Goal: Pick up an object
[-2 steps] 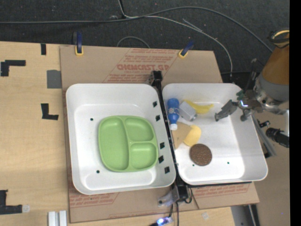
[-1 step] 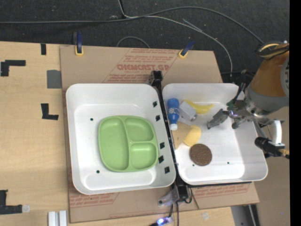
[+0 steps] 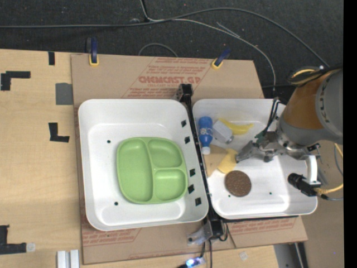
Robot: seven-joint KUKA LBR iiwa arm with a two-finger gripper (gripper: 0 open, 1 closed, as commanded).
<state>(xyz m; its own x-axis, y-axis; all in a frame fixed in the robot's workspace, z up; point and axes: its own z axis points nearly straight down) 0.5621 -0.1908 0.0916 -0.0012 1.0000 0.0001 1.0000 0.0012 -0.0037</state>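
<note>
At the bottom of the frame, the near edge of the cardboard sheet (image 3: 111, 239) shows under both bins, with the wooden table (image 3: 33, 177) spreading to the left. On the sheet, the left white bin (image 3: 92, 149) holds a green divided plate (image 3: 150, 169), lying flat near the bin's middle, with three compartments.

The right white bin (image 3: 290, 205) sits just beside it, the two joined along a dark divider running up the centre of the frame. In the lower middle of this bin lies a brown round disc (image 3: 238, 183), flat on the floor. Just above and left of it rests a pale yellow wedge (image 3: 226, 162), close to the disc. Further up, against the bin's left wall, is a blue bottle (image 3: 204, 133) lying on its side, and beside it a small grey block (image 3: 222, 130) touching or overlapping a yellow banana-like piece (image 3: 241, 128) to the right.

The gripper (image 3: 245, 154) reaches in from the right of the frame, above the disc and right of the wedge; whether it is wide or narrow I cannot tell, and nothing is seen caught in it. Behind it the grey arm with its orange band (image 3: 304, 108) rises at the right edge.

At the top, two blue clamps (image 3: 92, 50) pin the cardboard, and black cables (image 3: 167, 18) cross the dark floor.
</note>
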